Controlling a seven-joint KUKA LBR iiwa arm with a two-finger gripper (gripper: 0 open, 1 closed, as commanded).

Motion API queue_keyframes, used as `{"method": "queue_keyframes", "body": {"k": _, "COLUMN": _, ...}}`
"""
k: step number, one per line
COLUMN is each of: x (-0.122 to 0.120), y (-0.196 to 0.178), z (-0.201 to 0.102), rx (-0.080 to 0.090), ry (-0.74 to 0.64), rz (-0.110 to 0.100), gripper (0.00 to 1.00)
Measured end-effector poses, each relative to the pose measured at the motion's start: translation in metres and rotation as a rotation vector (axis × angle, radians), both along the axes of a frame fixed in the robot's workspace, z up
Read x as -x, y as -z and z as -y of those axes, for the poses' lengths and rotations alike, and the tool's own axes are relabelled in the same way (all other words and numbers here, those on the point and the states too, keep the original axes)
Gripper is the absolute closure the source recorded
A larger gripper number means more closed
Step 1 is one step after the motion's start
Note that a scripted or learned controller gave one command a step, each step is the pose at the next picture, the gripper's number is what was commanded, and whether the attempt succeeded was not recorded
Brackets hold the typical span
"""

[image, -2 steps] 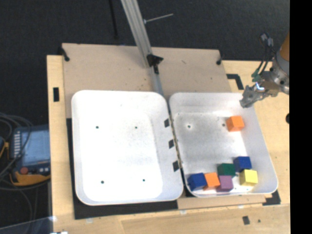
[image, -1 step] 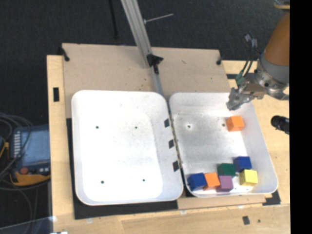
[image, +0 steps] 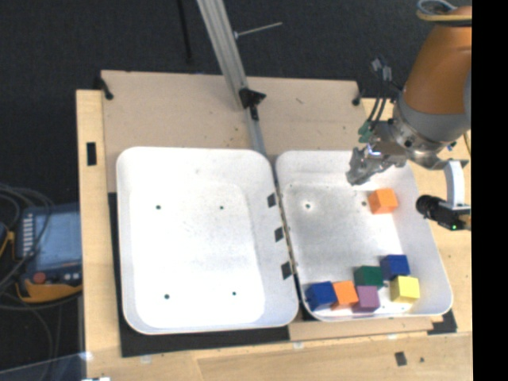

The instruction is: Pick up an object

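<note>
Right bin (image: 317, 236) as landmark. Arm (image: 436, 78) enters over its far right corner; gripper (image: 361, 169) hangs above the far rim, finger spacing cannot be told. Orange block (image: 382, 201), roughly cubic with no clear long axis, edges slightly skewed to the bin walls, lies just beside the gripper, toward the bin's right wall.

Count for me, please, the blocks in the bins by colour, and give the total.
Orange: 2, one alone near the gripper, one in the cluster
Blue: 2
Green: 1
Purple: 1
Yellow: 1
Total: 7, all in the right bin
</note>
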State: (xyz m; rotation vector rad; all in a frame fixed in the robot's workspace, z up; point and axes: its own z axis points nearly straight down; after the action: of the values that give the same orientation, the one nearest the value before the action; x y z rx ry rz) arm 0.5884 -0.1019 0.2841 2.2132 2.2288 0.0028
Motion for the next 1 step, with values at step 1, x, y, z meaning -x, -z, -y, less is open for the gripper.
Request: {"method": "queue_keyframes", "body": {"k": 1, "x": 0.0169, "y": 0.0181, "z": -0.0499, "rx": 0.000, "ry": 0.001, "rz": -0.002, "gripper": 1.00}}
